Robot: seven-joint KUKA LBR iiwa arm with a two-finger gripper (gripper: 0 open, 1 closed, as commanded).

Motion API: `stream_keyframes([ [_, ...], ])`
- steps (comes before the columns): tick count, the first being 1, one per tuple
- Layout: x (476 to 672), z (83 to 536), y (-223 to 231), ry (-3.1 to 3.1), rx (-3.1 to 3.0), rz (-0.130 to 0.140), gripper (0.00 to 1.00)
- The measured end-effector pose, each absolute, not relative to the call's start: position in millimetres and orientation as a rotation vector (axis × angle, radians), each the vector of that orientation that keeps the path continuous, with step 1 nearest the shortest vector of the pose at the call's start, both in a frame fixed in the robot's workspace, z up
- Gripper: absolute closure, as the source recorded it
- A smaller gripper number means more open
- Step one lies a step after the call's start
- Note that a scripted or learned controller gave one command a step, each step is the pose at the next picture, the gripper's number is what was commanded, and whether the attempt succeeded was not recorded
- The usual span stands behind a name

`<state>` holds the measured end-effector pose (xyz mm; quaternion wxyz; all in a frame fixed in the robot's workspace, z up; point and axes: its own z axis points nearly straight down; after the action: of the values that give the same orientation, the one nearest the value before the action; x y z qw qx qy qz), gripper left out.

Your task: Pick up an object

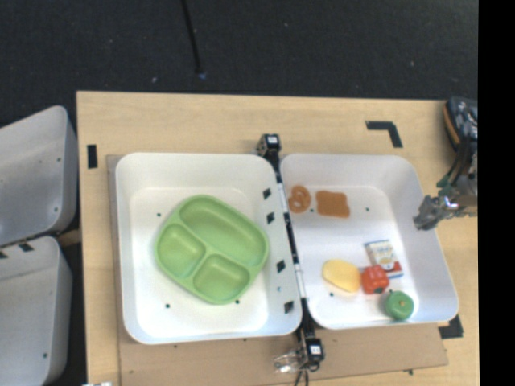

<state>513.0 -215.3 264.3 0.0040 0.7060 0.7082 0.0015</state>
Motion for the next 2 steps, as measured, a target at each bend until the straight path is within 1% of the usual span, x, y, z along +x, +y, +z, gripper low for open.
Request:
stream_keyframes([
  [1, 518.9, 272.1, -162.3, 2.228, 2.210, 0.005, 1.00],
  [2, 528.9, 262.6, -103.7, 2.229, 2.213, 0.002, 1.00],
])
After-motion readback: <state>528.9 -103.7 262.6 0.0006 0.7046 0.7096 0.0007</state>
